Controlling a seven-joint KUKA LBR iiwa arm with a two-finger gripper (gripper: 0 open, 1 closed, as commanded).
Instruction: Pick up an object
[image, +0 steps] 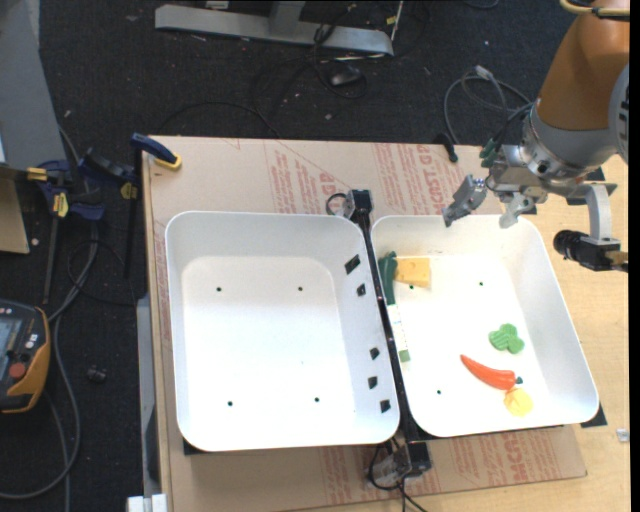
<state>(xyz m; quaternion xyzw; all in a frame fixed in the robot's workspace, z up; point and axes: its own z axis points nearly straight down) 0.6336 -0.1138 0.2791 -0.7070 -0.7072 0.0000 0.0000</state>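
The right bin holds a yellow wedge-shaped block near its upper left, a green clover-like piece, an orange carrot-shaped toy and a small yellow piece near the lower right. My gripper hangs above the bin's far edge, to the upper right of the yellow block. Its two fingers are spread apart, open, with nothing between them.
The left bin sits beside the right one, with a black divider strip between them. Clamps and cables lie off the board at the left. The arm comes in from the upper right.
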